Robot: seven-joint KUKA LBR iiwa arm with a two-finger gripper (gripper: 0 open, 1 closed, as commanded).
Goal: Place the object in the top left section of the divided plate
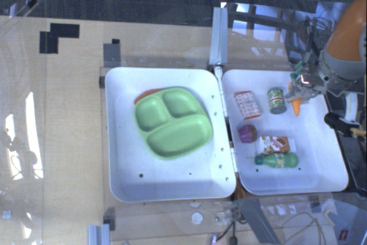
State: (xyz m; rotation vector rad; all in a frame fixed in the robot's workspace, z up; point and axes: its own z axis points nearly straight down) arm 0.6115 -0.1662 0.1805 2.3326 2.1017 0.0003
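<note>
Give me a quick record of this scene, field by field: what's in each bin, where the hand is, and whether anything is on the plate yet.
left bin: green divided plate, something orange peeking out from behind its far edge
plate sections: nothing in any of them
right bin: patterned pink box, green can, purple lump, green bottle lying on its side, small carton beside it
hand: over the right bin's far right, an orange carrot at its tip
grip on carrot: cannot tell
</note>
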